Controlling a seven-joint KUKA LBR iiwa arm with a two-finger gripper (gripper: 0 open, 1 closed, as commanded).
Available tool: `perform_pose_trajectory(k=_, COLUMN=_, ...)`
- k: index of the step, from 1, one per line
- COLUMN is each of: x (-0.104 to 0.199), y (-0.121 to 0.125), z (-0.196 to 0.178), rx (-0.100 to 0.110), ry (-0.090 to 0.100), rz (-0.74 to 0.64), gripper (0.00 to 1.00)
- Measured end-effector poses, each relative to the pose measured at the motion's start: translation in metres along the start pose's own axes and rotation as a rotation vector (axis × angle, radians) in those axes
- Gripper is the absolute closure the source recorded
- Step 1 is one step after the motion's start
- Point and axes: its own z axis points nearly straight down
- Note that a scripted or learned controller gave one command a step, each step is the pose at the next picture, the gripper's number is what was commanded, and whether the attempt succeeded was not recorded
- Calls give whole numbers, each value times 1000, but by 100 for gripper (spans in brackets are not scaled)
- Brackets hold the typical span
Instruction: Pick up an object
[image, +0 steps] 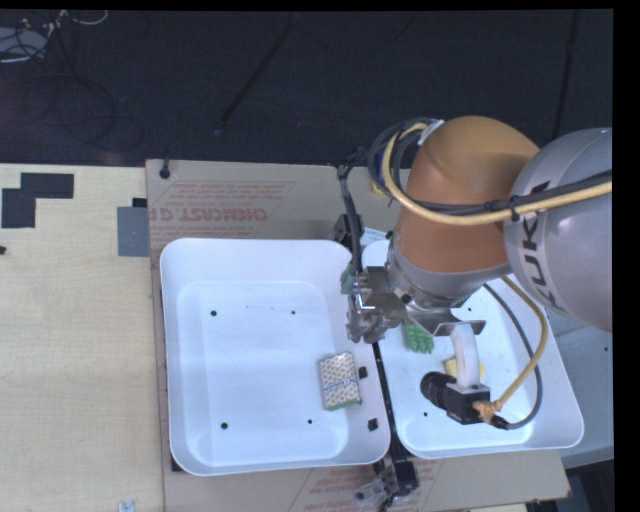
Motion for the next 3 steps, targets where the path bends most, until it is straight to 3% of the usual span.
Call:
perform_pose_trajectory(k=1, x=-28, y=-4, z=-113, rx=-29, ry=3, rz=0, gripper=100)
perform_pose_trajectory(k=2, x=26, y=-2, z=-218, rx=-30, ry=6, rz=-8, gripper=100)
perform_pose_trajectory(k=3, x=74, y=44, z=-9, rx=-5, ry=-1, rz=-7, gripper=100)
